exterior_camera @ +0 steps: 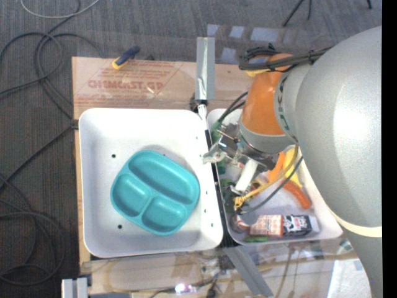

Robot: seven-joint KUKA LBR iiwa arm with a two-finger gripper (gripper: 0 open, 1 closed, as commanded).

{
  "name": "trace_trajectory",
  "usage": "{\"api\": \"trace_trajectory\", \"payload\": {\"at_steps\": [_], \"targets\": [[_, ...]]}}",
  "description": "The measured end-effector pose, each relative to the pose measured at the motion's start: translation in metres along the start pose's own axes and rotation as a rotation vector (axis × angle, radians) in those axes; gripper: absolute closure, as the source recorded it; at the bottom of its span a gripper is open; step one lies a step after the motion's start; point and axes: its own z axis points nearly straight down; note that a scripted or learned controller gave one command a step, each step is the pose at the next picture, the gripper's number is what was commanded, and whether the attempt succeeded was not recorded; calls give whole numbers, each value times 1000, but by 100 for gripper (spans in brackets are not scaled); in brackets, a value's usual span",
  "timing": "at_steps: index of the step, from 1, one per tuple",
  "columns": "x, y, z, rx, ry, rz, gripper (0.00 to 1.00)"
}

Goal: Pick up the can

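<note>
Two bins, and our arm [273,113] crowds low over the right bin [332,228].
We cannot tell how the jaws stand; the wrist hides them. If that lying cylinder is the can [279,225], it rests at the bin's near edge, and it may roll or clutter may snag us.

view: one fixed cam above the surface [124,79], looking down at a slant
covers: both bins [93,129], arm [335,104] close on right

Bulky grey arm [347,117], orange wrist band [263,107], black cables [273,56]
</note>
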Motion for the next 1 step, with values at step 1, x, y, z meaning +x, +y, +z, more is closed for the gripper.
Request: {"api": "trace_trajectory", "payload": {"at_steps": [1], "targets": [[20, 60, 0, 0, -1, 95, 0]]}}
